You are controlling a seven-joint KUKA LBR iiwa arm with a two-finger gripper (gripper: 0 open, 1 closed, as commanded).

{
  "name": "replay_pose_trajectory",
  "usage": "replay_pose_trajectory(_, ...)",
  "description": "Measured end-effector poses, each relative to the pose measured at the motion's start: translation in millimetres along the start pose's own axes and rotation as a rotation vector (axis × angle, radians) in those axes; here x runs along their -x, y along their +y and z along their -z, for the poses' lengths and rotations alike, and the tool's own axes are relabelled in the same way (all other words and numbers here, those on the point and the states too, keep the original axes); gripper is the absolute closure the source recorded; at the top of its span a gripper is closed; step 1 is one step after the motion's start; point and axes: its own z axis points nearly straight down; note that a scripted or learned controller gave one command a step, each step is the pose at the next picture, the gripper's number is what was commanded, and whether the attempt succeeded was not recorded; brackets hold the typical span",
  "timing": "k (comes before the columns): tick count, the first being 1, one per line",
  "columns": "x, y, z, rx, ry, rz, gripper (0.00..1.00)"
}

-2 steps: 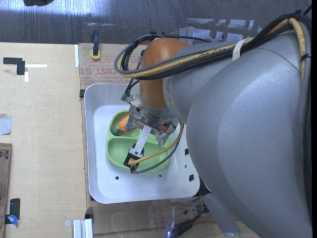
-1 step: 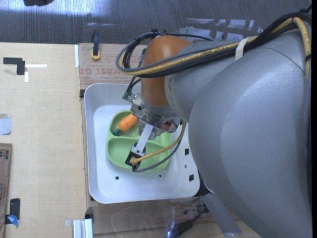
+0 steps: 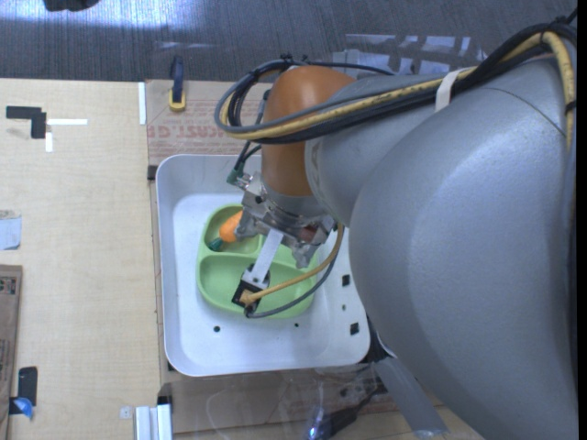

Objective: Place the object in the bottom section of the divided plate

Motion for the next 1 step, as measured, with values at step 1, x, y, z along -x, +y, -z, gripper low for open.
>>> replay_pose_trajectory(1, 0.0, 0.0, 0.0, 0.0, 0.0, 0.0, 0.0)
